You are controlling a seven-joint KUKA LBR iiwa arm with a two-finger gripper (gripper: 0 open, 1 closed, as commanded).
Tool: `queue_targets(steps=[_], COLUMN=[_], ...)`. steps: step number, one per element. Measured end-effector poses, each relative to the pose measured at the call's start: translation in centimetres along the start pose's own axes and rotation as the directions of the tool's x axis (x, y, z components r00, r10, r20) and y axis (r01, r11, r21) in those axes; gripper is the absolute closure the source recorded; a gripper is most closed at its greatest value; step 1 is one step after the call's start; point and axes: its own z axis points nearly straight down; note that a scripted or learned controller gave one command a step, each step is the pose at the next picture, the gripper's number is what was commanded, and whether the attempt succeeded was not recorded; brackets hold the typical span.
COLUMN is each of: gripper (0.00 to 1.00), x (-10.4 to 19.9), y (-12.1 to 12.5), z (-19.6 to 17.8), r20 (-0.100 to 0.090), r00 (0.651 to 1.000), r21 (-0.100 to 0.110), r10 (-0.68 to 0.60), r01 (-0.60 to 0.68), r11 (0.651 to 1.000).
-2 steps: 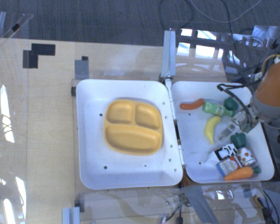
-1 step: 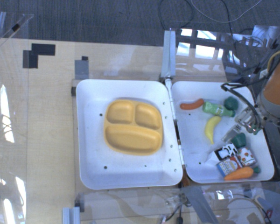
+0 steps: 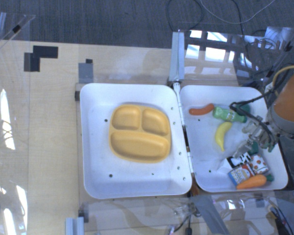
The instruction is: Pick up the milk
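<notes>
The milk (image 3: 246,169) is a small carton lying on its side in the right bin (image 3: 206,173), near that bin's front right corner. Its upper face is white with black markings, and the lower part turns blue with a patch of red and orange print. A carrot (image 3: 252,181) lies just in front of the milk, touching its lower edge, with its green top pointing right.

The gripper (image 3: 256,142) hangs just behind and slightly right of the milk, on the grey arm (image 3: 284,109) with its orange band. Whether its fingers are spread or closed cannot be told; nothing is seen between them.

Behind and to the left of the milk lies a yellow banana (image 3: 221,134). Farther back from the milk are a green bottle (image 3: 229,114) and a red sausage (image 3: 201,109). Well to the left of the milk, the left bin (image 3: 95,146) holds a yellow divided tray (image 3: 139,132).
</notes>
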Motion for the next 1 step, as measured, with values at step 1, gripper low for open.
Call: queue_targets(steps=[1], gripper=[0.0], x=[1.5], y=[-1.56], z=[0.19], r20=[0.044], r00=[0.986], r21=[-0.007], r10=[-0.162], r01=[0.162], r11=[0.987])
